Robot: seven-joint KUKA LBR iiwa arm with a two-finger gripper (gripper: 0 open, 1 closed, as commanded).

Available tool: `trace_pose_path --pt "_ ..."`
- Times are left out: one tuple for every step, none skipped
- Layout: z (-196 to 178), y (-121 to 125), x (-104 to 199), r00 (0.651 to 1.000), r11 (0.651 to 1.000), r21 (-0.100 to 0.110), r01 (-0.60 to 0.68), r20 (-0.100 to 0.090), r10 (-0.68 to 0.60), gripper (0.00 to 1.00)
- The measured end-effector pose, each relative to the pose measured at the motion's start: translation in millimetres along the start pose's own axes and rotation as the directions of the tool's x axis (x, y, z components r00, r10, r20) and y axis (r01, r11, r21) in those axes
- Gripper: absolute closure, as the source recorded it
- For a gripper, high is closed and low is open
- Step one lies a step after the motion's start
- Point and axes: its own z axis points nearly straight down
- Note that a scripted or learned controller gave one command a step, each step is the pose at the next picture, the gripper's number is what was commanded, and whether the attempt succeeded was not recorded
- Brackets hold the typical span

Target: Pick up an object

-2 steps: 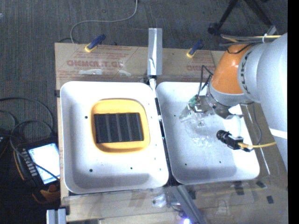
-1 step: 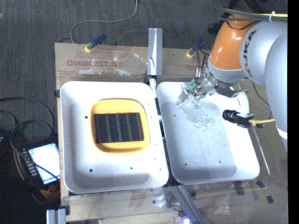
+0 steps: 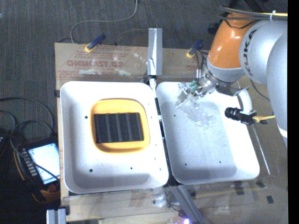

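Yellow tray (image 3: 120,146) lies well left of fingers (image 3: 189,90).

Robotics lab: KUKA arm (image 3: 261,45), clamped bench (image 3: 112,62), white bins (image 3: 70,139), floor cables (image 3: 28,111).

Clear, crinkly plastic film (image 3: 200,113) just below gripper (image 3: 194,88). Bins (image 3: 233,167) smooth matt white plastic. Yellow tray (image 3: 120,146), far left of gripper, semi-gloss w/ black ribbed insert.
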Motion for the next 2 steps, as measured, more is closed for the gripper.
trace_pose_path --pt "-17 23 28 0.952 0.952 0.003 -0.305 -0.003 0.305 1.00" --pt "1 29 -4 0.906 0.906 0.003 -0.423 -0.001 0.423 1.00"
